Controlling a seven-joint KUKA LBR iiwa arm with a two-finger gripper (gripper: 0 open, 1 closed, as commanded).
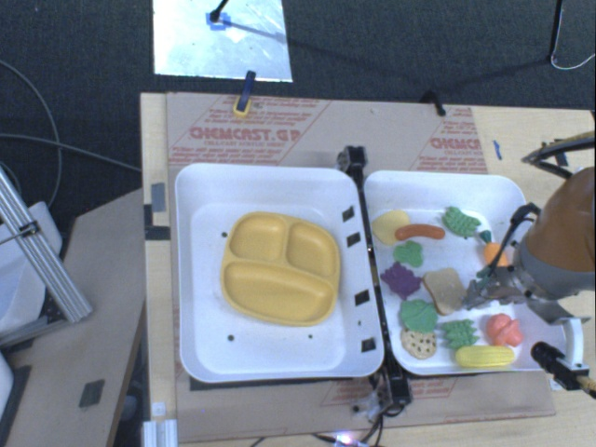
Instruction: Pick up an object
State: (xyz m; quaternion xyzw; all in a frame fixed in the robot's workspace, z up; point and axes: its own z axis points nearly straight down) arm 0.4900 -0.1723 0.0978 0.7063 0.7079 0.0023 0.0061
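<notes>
While the arm is being reached in from the right:
Gripper: being hovered above bread slice; jaw state cannot be told.
Sausage: long axis left-right, right bin.
Left bin: yellow tray being held.

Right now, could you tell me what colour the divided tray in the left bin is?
Yellow: the divided tray, seen in the camera view.

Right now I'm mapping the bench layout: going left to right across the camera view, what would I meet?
Yellow three-compartment plastic tray → black divider between the bins → purple grape-bunch toy → tan bread-slice toy → gripper
</notes>
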